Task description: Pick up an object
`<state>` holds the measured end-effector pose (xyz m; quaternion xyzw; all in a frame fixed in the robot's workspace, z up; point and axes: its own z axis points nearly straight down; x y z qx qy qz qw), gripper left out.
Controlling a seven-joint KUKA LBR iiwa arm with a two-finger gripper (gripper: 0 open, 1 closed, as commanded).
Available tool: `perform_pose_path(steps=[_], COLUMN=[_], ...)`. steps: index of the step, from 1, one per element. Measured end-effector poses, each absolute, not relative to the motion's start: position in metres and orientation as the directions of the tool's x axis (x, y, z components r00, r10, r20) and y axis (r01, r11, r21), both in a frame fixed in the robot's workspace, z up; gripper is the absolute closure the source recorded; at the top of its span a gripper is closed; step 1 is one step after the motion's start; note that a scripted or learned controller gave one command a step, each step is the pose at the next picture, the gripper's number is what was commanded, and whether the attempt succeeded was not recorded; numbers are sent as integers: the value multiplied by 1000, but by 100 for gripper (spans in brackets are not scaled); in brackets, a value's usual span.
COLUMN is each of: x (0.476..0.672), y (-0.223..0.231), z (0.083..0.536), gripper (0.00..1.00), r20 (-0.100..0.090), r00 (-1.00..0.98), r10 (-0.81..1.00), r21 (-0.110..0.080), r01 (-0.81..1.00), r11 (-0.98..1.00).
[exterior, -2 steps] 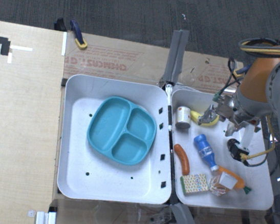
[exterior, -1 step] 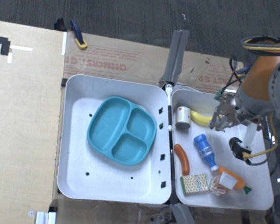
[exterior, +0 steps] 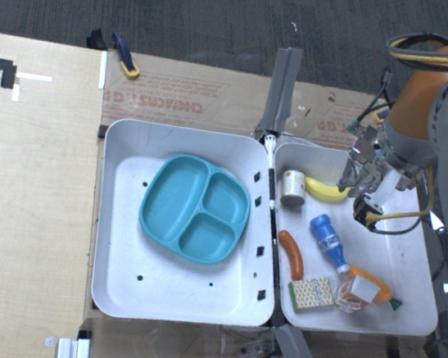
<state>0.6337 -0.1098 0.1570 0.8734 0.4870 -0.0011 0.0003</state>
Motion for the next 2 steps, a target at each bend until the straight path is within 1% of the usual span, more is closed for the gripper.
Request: perform_pose_path(steps=[1,2], x=[634,599], y=[-110,-115], z=[157,92], gripper=[0,0], r20=[-3,-2], r00=[526,476], r10=[851,880], r21=[-1,-4], r01=[851,880], r11=[-526,-476])
